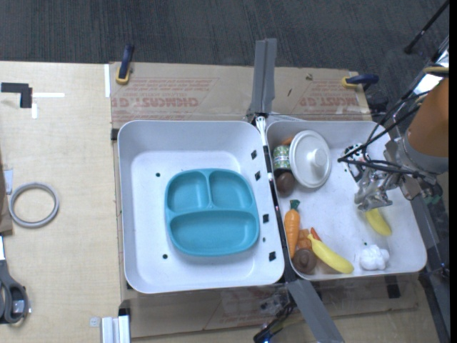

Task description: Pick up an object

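My gripper (pixel 370 197) hangs low over the right side of the right bin (pixel 335 209), on the grey arm with its orange band (pixel 432 123). Just below it on the bin floor lies a small yellow piece (pixel 378 223), close to the gripper's tip; I cannot tell whether they touch. Along the bin's left side are a white round lid (pixel 310 158), a can (pixel 281 156), a brown ball (pixel 285 183) and a carrot (pixel 292 224). At the front lie a banana (pixel 331 256), a brown lump (pixel 305 260) and a white fluffy ball (pixel 373 257).
The left bin (pixel 143 163) holds a blue divided plate (pixel 212 211). A grey divider bar (pixel 263 77) runs between the bins at the back. On the bench at the left lie a tape ring (pixel 32 204) and scissors (pixel 11 300). Cables (pixel 389 120) hang by the arm.
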Controlling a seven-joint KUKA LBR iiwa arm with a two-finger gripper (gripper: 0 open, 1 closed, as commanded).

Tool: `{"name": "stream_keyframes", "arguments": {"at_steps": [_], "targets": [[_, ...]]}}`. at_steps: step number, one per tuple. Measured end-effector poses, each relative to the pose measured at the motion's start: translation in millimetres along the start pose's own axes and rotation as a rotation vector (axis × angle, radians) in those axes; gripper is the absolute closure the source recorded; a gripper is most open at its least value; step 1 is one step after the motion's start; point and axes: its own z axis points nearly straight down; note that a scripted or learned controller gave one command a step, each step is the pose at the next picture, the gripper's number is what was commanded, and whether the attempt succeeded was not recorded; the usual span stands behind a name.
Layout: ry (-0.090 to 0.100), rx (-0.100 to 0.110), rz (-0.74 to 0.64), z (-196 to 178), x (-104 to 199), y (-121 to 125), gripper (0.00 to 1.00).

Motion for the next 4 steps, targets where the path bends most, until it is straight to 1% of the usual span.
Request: {"name": "stream_keyframes", "arguments": {"at_steps": [1, 2, 3, 4], "targets": [[0.0, 0.0, 0.0, 0.0, 0.0, 0.1, 0.0], [0.005, -0.003, 0.003, 9.8, 7.8, 2.3, 0.0], [0.006, -0.004, -0.004, 10.0, 20.7, 4.9, 0.0], [0.004, -0.001, -0.033, 9.4, 11.5, 1.8, 0.0]]}}
